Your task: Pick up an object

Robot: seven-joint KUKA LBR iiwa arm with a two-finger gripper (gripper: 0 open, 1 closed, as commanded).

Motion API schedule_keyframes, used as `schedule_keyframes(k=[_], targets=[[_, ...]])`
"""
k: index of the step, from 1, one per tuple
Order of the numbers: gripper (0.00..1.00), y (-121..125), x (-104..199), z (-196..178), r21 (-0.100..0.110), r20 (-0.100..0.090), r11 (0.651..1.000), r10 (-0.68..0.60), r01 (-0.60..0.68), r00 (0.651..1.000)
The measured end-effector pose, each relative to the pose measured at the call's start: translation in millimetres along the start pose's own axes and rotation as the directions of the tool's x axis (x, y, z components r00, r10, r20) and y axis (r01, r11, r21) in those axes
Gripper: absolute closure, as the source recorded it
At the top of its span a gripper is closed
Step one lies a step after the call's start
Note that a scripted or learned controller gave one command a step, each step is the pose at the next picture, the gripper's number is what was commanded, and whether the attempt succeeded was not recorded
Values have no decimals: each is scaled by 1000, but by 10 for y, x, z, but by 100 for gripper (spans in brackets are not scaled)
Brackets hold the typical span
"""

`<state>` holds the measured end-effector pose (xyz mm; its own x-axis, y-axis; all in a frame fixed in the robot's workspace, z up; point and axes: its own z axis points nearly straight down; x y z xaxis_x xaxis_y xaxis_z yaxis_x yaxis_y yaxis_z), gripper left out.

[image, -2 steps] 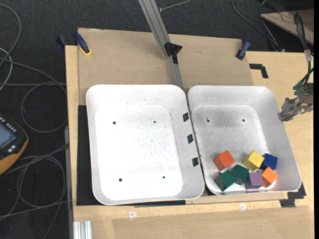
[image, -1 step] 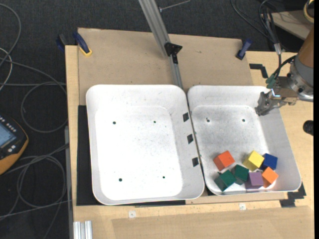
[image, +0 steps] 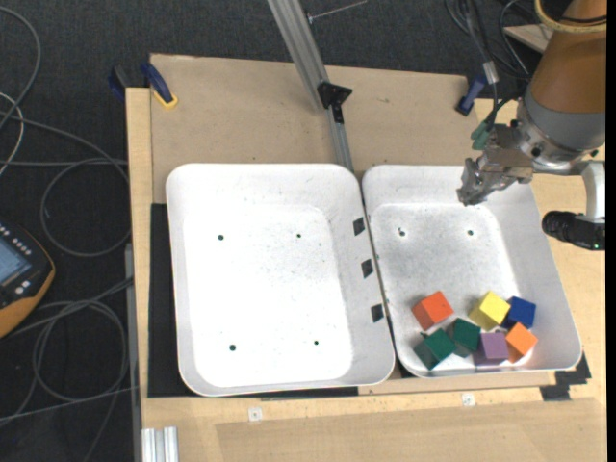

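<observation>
Seven small blocks bunched in the near corner of the right bin, several touching: orange block at the cluster's left edge, yellow block and blue block side by side, green block wedged in among the rest. Gripper up over the far part of that same bin, well apart from the pile — open or clenched, impossible to tell from this angle; nothing seen held. Likely trouble: coming down onto two tight neighbours at once, or fouling the bin wall beside the corner blocks. Probably safest going for the orange block, with bare floor on its far side.
</observation>
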<state>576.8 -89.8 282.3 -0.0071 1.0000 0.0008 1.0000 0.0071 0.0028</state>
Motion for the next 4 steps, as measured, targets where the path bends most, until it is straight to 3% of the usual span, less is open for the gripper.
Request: schedule_keyframes(k=[1, 3, 4], targets=[[100, 276, 446, 40, 0, 0, 1000, 1, -1, 1000], [100, 507, 1405, 186, 1, -1, 1000, 1, -1, 1000], [100, 690, 1802, 471, 3, -1, 1000, 2, -2, 1000]])
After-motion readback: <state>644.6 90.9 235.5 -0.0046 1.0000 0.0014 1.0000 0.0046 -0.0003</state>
